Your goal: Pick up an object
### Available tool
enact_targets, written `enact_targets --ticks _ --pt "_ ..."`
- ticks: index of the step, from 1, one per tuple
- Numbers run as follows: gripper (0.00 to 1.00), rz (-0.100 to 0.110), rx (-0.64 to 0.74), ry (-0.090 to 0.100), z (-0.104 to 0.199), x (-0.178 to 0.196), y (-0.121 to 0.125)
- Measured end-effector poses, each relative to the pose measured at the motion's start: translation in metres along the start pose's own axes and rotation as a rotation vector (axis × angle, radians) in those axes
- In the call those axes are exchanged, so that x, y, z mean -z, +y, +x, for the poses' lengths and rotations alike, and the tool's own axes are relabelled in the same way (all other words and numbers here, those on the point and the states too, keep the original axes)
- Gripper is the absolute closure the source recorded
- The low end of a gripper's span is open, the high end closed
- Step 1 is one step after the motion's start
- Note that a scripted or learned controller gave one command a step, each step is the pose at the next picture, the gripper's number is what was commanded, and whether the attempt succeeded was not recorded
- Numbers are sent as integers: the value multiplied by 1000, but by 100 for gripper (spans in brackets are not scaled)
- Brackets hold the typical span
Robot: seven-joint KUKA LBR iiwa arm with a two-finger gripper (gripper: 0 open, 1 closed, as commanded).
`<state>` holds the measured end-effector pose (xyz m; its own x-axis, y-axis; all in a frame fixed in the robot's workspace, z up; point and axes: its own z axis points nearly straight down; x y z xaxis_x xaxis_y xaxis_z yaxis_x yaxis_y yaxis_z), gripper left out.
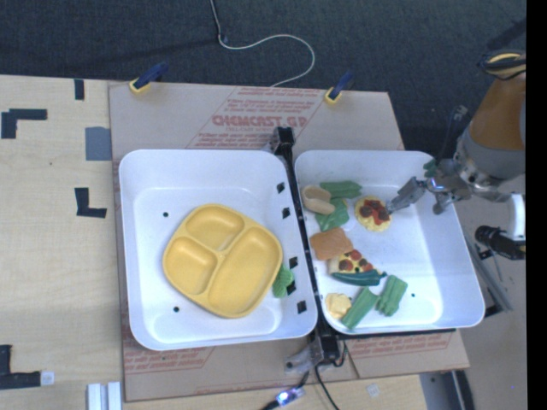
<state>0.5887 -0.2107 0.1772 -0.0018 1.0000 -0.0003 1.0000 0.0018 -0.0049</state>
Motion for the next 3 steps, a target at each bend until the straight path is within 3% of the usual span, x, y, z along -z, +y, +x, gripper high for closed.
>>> enact_targets --ticks 1,2,3 --pt "0 0 0 0 -3 -60 6" --pt "0 -3 1 -1 -2 -95 7" --pt "100 -7 2 -2 -1 -81 8"
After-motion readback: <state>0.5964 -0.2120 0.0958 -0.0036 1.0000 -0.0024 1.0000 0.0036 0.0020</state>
